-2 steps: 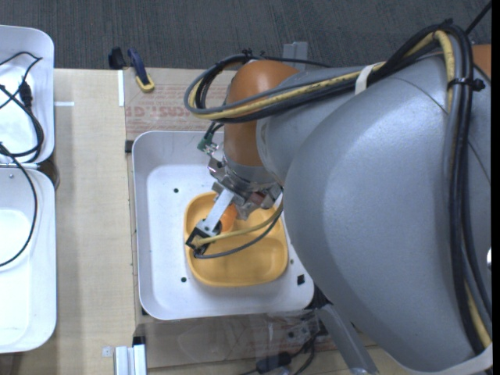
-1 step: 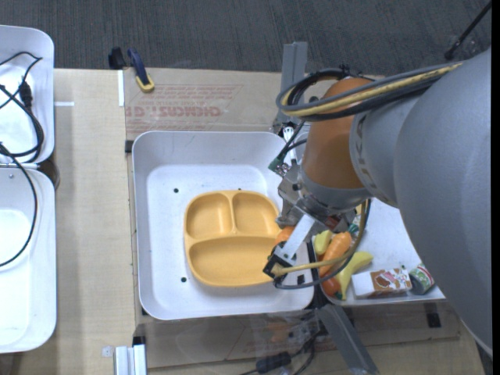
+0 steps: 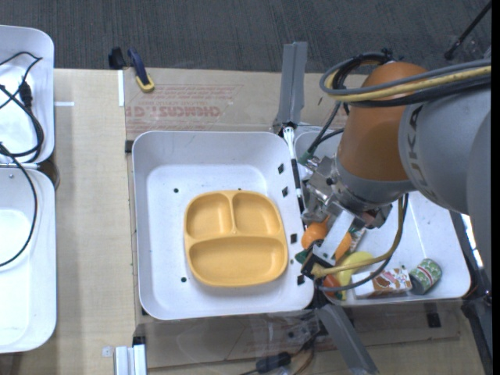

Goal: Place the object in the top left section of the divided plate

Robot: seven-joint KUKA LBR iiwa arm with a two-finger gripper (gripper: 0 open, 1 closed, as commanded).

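So far none of the placing looks done, judging from how things lie. Nearest the camera, at about five o'clock in the view, the right bin (image 3: 457, 283) holds a small crowd of items: a green can (image 3: 426, 275) at its near right corner, a printed packet (image 3: 389, 280) just beside it, and a yellow banana-like piece (image 3: 353, 263) close to the bin's left wall. The gripper (image 3: 326, 244) is down among these, low over an orange object (image 3: 314, 233) near the wall between the bins. Whether it is open or closed I cannot tell, since the wrist and cables cover it, so no grasp can be claimed. Which item is the task's object is also unclear; the orange one is my guess, since the tool sits right at it.

Further off, at nine o'clock from the gripper, the left bin (image 3: 156, 287) bears the yellow divided plate (image 3: 235, 237). All three sections are bare, including the top left section (image 3: 209, 215) at the plate's eleven o'clock.

Still ahead, as I judge it: a secure pick, a lift clear of the wall, a carry leftward, and a release.
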